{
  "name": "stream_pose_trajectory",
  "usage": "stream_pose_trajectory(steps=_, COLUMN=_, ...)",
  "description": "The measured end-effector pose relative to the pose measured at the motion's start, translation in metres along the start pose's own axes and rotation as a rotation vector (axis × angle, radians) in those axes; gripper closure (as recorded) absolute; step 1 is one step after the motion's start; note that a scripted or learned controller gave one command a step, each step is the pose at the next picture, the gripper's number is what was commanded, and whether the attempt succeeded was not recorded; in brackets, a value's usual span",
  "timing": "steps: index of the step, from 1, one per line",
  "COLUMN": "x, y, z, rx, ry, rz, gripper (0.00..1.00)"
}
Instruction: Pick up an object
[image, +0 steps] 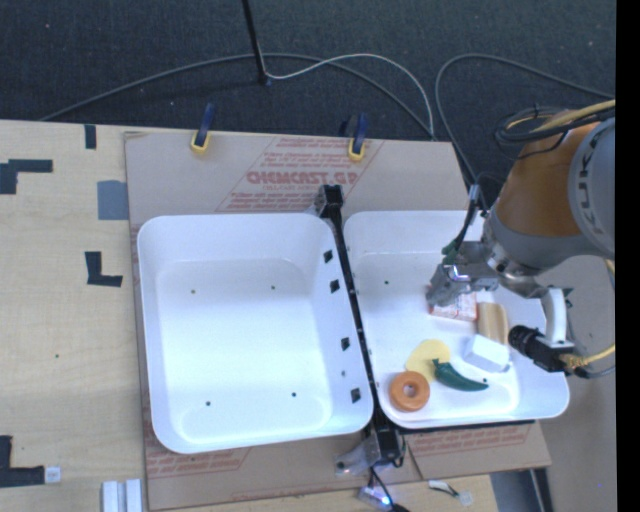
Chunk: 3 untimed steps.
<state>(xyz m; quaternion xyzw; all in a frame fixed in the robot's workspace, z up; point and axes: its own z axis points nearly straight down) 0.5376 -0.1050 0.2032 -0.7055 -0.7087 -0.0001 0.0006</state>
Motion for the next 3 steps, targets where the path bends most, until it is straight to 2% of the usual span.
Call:
stream_pose_trajectory(steps=2, x=0.105, y=0.021, z=0.01, rx=0.0, ry=0.0, rz=0.0, gripper=1.0)
stream_pose_trajectory(steps=3, x=0.158, y=0.028, z=-0.008, rx=-0.001, ry=0.0, rz=-0.001, gripper=1.0)
